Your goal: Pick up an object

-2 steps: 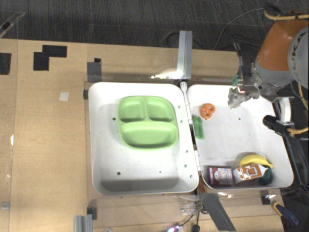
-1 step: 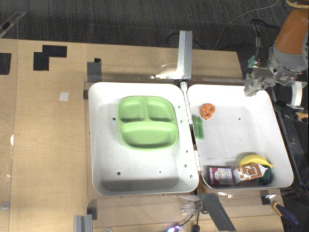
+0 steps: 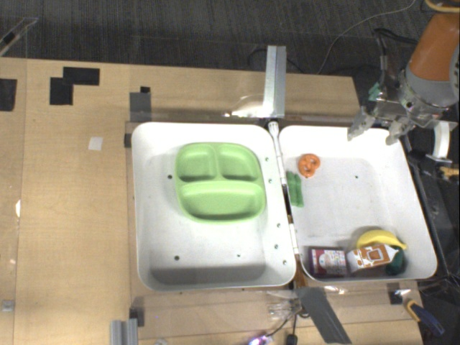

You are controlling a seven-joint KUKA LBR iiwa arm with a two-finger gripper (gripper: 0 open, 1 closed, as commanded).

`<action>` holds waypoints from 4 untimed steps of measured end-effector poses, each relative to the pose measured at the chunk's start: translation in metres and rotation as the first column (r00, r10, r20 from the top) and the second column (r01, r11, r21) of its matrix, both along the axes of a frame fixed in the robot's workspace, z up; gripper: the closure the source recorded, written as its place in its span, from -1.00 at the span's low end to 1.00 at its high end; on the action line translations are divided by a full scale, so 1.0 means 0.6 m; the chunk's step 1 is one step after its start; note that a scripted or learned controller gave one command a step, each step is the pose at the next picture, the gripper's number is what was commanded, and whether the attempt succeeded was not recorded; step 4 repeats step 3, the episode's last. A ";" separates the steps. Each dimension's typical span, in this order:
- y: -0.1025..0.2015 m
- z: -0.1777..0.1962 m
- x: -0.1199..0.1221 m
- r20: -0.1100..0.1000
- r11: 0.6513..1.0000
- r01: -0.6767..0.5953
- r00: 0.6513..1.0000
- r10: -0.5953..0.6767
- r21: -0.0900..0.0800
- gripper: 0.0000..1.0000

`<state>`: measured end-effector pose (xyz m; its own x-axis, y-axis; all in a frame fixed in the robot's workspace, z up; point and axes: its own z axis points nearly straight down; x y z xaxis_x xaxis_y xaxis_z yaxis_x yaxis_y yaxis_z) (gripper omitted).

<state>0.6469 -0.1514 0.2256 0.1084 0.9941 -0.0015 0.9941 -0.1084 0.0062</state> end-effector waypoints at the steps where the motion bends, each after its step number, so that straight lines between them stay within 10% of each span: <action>1: 0.114 -0.220 0.011 0.000 1.000 0.024 1.000 -0.024 0.002 -1.00; 2: 0.116 -0.200 0.011 -0.006 1.000 0.015 1.000 -0.015 0.002 1.00; 3: 0.248 -0.053 0.038 0.000 1.000 0.009 1.000 -0.009 0.003 1.00; 4: 0.248 -0.053 0.038 0.000 1.000 0.009 1.000 -0.009 0.003 1.00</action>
